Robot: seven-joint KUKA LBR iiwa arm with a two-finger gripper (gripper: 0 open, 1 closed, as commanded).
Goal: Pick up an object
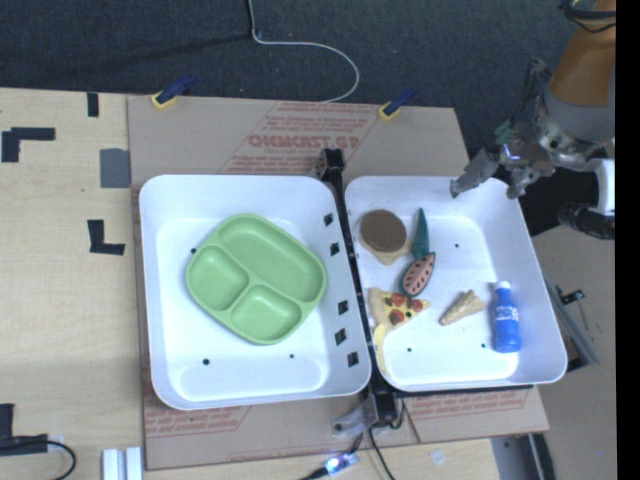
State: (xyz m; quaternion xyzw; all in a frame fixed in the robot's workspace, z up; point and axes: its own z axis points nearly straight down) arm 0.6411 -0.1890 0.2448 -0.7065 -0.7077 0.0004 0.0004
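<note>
The right bin (540, 363) holds several small items: a round brown cookie (383, 231), a dark green pointed piece (421, 229), a red-brown speckled piece (418, 273), a pizza slice (396, 309), a tan wedge (462, 307) and a blue bottle (505, 316). My gripper (495, 179) hovers over the bin's far right corner, above and to the right of the cookie. It is open, with nothing between its fingers (469, 179).
The left bin (160, 368) holds a green divided plate (256, 278). Black clips line the wall between the two bins (343, 268). A white cable (300, 43) lies on the dark surface behind the cardboard sheet.
</note>
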